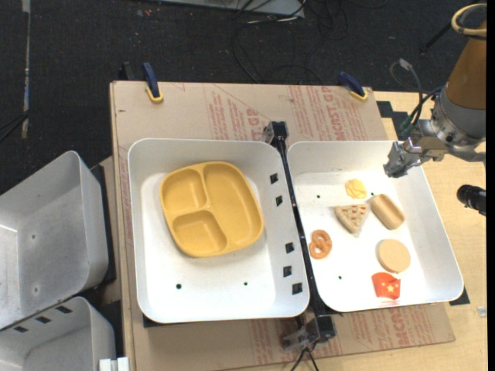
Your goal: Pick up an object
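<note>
Right, I see the gripper (400, 163) over the right bin's (441, 230) far corner — whether it's apart or together I cannot tell — with the toy food, like the bread roll (387, 210), lying below it.

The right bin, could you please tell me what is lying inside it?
The right bin holds a pretzel, a pizza slice, a hot dog bun, a small yellow piece, a round tan piece and a red piece. The claw covers its far corner.

Bright, even overhead light; white bins (147, 207) near glare, soft shadows, dark floor, slightly soft focus throughout.
</note>
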Tool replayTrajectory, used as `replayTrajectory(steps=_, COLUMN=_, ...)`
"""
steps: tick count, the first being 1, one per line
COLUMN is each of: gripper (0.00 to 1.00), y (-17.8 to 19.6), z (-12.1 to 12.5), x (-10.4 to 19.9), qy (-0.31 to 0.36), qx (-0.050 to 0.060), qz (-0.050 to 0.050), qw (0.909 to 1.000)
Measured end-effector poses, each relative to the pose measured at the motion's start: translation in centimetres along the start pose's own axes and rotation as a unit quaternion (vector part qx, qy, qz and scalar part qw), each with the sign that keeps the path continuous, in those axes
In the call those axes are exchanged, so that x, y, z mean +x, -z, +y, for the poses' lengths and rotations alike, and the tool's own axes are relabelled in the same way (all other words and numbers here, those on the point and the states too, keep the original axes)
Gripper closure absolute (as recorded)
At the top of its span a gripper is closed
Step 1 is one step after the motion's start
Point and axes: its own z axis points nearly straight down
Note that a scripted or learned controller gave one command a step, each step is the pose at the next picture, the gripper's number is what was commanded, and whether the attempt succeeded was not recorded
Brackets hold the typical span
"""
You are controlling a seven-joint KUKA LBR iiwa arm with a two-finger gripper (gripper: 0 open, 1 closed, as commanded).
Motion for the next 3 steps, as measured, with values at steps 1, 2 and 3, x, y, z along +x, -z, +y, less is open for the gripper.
replayTrajectory(steps=1, gripper=1.00, y=-1.4, z=-1.4, x=5.0, qy=0.002, qx=0.002, qz=0.001, qw=1.0000)
replayTrajectory(steps=2, gripper=1.00, y=-2.1, z=-1.9, x=10.9, qy=0.003, qx=0.002, qz=0.002, qw=1.0000)
replayTrajectory(steps=3, gripper=1.00, y=-3.2, z=-3.0, x=16.2, qy=0.002, qx=0.003, qz=0.002, qw=1.0000)
